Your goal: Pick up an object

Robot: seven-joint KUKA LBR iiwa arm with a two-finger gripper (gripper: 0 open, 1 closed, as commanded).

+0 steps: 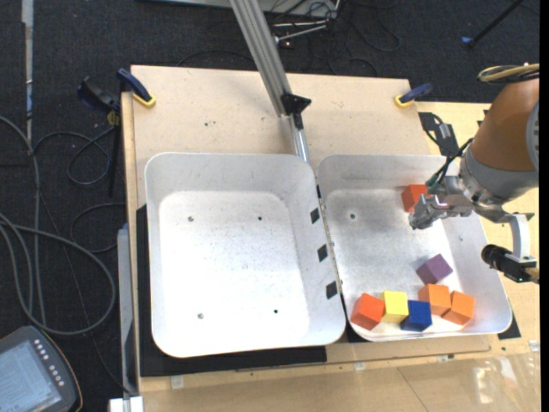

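Over in the right bin (480, 256) we have an orange block (413, 196) sitting at the upper part of the floor, and the gripper (426, 214) is right on top of it, low over the bin. From this slanted angle we cannot tell whether the claw is spread or closed, and the block looks to be just beside the tip, possibly touching; we would not call it held. So by our reading the pick is not yet done: the approach is made, the grasp and lift are left. Nearer the front wall lies a cluster: a purple block (434, 269), two more orange cubes (448, 301), a yellow cube (395, 303), a blue cube (419, 314) and an orange-red cube (369, 309). Beside it stands the left bin (159, 187).
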